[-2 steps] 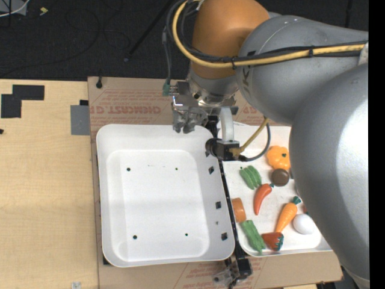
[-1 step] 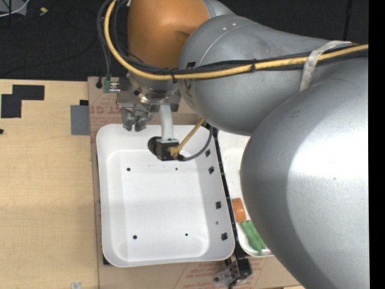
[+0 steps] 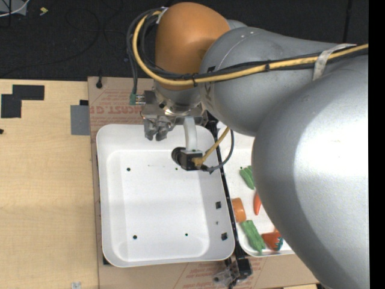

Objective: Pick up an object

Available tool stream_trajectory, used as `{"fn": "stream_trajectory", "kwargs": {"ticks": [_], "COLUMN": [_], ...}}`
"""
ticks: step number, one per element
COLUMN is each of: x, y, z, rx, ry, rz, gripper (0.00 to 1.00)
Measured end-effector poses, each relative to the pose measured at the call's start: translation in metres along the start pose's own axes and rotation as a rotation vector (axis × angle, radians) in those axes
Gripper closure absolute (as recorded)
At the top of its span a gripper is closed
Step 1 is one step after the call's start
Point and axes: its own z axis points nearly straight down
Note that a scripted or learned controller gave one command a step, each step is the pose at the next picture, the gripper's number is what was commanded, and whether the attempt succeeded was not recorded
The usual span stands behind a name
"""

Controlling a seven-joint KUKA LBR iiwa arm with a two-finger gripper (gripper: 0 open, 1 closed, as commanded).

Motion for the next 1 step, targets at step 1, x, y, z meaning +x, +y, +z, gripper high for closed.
{"fn": "stream_trajectory", "kwargs": {"ticks": [1], "x": [0.0489], "y": [-0.0213], "z": [0.0088], "rx": [-0.001], "ry": [0.004], "rz": [-0.007], "gripper": [1.0]}}
